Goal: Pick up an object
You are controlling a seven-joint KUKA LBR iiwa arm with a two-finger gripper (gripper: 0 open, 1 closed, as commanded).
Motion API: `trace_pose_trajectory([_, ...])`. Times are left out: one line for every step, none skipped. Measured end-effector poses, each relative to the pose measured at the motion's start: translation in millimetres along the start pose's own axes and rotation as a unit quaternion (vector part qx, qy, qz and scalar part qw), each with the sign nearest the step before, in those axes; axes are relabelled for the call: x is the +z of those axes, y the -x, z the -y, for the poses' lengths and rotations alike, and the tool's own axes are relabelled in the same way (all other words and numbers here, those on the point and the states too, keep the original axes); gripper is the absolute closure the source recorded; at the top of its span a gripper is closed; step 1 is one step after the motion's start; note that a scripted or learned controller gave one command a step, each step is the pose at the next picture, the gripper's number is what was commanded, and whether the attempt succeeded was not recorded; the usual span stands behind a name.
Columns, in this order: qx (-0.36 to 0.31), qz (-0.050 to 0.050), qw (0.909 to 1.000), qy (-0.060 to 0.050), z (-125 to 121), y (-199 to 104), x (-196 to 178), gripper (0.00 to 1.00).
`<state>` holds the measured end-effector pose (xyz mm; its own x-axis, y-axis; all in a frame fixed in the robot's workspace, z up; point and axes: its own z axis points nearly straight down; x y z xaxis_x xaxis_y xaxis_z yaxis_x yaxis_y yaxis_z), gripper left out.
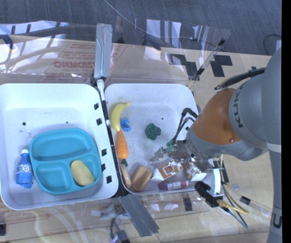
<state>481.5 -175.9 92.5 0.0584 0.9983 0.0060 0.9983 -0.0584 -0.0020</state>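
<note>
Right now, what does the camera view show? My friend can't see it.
A grey and orange robot arm reaches into the right bin, which holds a banana, carrot and green lump. The left bin holds a blue tray.

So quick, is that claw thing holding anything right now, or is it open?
Gripper: cannot be told. It sits low in the right bin, over the small carton, and nothing is visibly held.

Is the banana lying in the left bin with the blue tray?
No, the banana lies in the right bin, along its left wall, while the blue tray sits in the left bin.
</note>
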Motion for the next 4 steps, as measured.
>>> trace_pose_trajectory([0.104,0.002,0.9946,0.001,5,-22,0,0.00])
trace_pose_trajectory([-0.077,0.003,0.9971,0.001,-50,13,-40,0.00])
trace_pose_trajectory([-0.201,0.003,0.9795,0.001,-95,25,-38,0.00])
trace_pose_trajectory([-0.235,0.003,0.9720,0.002,-132,-24,-58,0.00])
